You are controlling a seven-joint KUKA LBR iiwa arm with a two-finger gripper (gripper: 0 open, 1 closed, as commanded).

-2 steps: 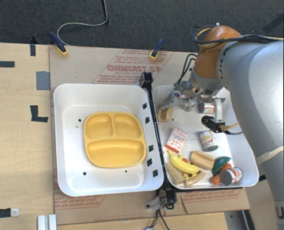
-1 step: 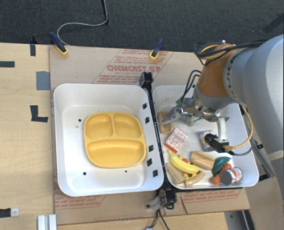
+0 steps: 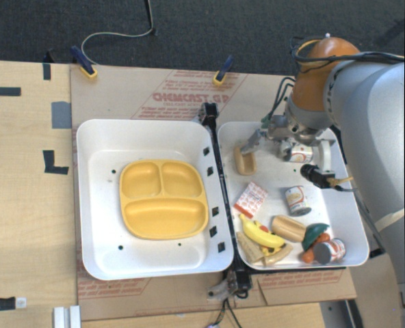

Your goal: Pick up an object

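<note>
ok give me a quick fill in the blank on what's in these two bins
1. The yellow tray lies in the ____ bin.
2. The tray has ____ compartments.
3. The banana lies in the ____ bin.
4. The band above the arm's wrist is ____.

Missing words: left; three; right; orange

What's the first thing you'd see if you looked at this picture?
Probably the big yellow tray, sitting alone in the middle of the left bin. Next, the grey arm with its orange band, reaching in from the right over the right bin. Near that bin's front edge lies a heap of toy food, with a bright banana in it.
</note>
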